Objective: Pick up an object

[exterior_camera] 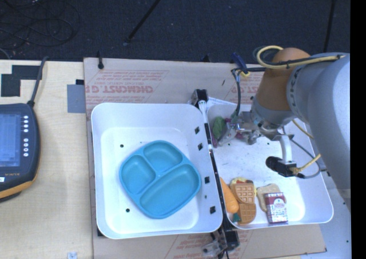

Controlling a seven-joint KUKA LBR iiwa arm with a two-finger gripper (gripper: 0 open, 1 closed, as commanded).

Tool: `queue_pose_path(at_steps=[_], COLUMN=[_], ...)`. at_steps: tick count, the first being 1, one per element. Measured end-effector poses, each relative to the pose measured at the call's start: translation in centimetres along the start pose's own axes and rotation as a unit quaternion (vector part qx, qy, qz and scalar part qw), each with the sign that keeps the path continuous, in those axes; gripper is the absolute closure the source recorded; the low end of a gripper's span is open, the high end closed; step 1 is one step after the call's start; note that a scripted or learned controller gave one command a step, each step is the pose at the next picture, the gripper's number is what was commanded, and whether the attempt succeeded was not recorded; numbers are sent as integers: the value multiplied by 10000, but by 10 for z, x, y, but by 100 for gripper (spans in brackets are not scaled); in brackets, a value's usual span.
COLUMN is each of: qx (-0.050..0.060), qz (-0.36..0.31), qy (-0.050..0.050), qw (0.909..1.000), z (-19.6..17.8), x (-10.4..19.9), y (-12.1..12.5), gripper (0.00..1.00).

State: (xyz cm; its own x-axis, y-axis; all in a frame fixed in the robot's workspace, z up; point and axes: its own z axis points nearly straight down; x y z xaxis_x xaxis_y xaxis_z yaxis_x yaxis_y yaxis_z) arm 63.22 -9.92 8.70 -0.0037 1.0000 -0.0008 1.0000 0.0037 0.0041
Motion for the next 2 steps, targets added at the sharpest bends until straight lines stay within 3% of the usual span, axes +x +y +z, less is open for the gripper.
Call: queue_pose_path(at_steps=[1, 2], qx=[32, 11], qz=[21, 3], qy=[-24, 10], qw=[10000, 10000], z=[0, -105], x=[12, 58], y=[12, -4], gripper=[0, 0])
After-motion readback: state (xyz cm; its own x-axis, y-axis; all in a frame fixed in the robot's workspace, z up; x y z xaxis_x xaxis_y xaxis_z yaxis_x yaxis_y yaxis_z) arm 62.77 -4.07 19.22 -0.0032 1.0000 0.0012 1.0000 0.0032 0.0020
